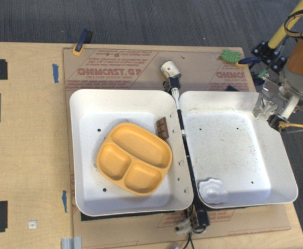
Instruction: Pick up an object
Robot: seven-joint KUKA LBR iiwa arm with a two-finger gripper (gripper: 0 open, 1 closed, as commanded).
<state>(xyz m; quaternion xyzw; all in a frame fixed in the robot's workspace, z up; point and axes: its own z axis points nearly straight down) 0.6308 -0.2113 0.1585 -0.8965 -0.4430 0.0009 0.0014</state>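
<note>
Arm: the grey arm with its orange band was seen at the right edge, above the upper right corner of the right bin [275,154].
Gripper: the gripper [269,109] was held over that bin's rim; whether it was open or closed could not be told, and nothing was seen held in it.
Left bin: in the left bin [84,139] a yellow divided tray [134,157] was lying tilted near the centre, with a small brown block [162,128] just beside its upper right edge, close to the dividing wall.
Right bin: a white crumpled object [212,190] was lying at the lower left corner, well apart from the gripper.
Step in hand: no object had yet been approached, by the look of it; a target was still to be chosen.
How to do it well: the white object was judged the nearest candidate. It would best be approached from straight above and kept clear of the bin wall. The tray would probably have to be taken by its rim or a divider.
</note>
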